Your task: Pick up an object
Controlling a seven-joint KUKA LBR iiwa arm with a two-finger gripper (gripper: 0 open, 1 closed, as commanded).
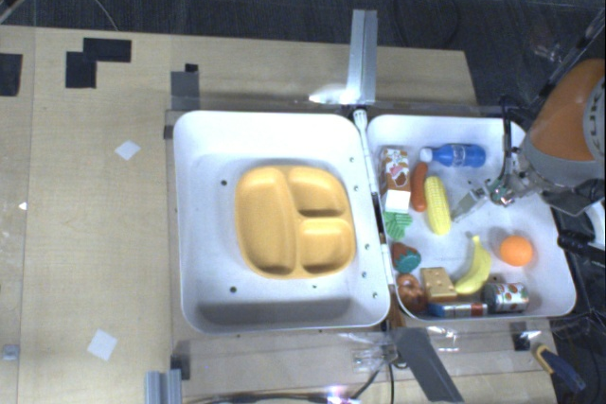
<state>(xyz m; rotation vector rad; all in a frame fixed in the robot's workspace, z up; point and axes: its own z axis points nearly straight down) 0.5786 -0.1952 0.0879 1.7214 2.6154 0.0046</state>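
The right bin (559, 232) holds several small things. A blue bottle (455, 155) lies at the back, and a yellow corn cob (436, 204) stands left of centre. A banana (474, 267) and an orange (516, 250) lie toward the front. My gripper (471, 202) hangs low over bare bin floor between the corn cob and the orange, just below the bottle. Its fingers are open, with nothing between them. The grey wrist with the orange band (565, 123) comes in from the right.
A snack packet (394, 166), a white block (398, 201), a green piece (398, 224), a brown block (437, 281) and a can (507, 296) crowd the right bin's left and front. The left bin (204, 203) holds a yellow divided tray (292, 219).
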